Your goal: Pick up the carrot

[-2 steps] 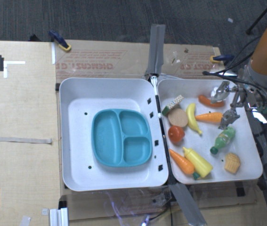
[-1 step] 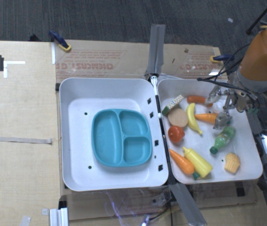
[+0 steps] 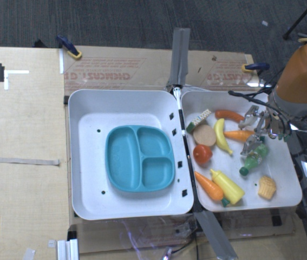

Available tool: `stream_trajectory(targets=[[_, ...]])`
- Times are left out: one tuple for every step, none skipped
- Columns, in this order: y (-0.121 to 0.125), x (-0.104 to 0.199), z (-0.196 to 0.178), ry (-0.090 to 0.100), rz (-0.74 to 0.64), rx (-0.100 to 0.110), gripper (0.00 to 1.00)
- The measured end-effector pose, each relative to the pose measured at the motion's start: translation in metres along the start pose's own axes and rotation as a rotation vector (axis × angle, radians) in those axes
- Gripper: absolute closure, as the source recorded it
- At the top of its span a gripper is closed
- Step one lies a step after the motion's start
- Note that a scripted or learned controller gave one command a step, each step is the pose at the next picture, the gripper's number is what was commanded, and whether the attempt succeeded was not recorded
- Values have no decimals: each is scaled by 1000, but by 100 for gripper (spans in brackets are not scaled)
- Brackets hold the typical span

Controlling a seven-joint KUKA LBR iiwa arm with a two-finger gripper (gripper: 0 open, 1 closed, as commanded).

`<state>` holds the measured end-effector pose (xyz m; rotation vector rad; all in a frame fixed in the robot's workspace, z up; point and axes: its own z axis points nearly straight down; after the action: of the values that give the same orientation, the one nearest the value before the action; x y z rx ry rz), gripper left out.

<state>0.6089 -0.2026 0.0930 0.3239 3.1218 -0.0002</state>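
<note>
Carrot (image 3: 208, 185) — orange, tapered, lying slantwise beside yellow bottle (image 3: 228, 185) — right bin (image 3: 286, 191).

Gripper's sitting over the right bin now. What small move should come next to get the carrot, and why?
Probably shift toward the bin's near-left corner. The gripper hangs over the small orange piece and green bottle, while the carrot lies near the front edge of the right bin, touching the yellow corn. Approach from its free side, away from the corn.
</note>
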Motion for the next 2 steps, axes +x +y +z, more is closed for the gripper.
stream_trajectory(targets=[[-16,-16,-1,-2,592,1,0],[-12,-18,-12,-3,587,-5,100]])
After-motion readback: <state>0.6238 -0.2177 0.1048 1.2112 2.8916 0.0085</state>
